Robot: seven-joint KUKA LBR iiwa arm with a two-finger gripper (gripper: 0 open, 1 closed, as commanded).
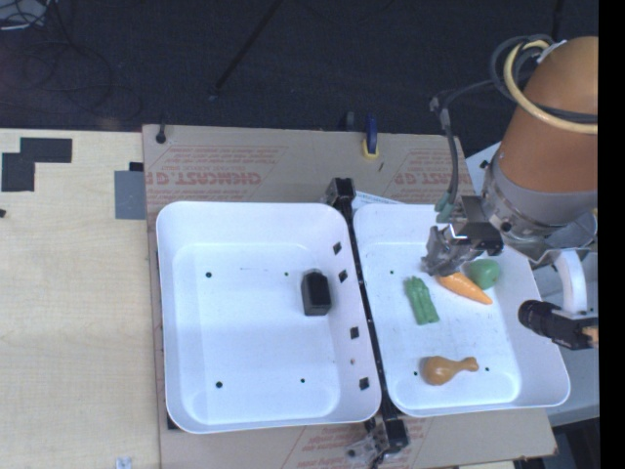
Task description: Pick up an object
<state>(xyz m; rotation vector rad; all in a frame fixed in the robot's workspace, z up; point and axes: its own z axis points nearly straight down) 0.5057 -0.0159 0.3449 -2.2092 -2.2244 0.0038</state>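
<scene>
Low at right of centre of the frame, two-finger gripper (447, 258), jaw state impossible to tell, just beside the orange plastic carrot with round green top (467, 286) in the right white bin (547, 384). Crowded by the green ridged pod (423, 300): risk of nudging or pinching air. Lower down, tan drumstick-shaped toy (447, 368).

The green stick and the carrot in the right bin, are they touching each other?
Apart. The camera view shows a strip of white bin floor between the green stick and the carrot.
</scene>
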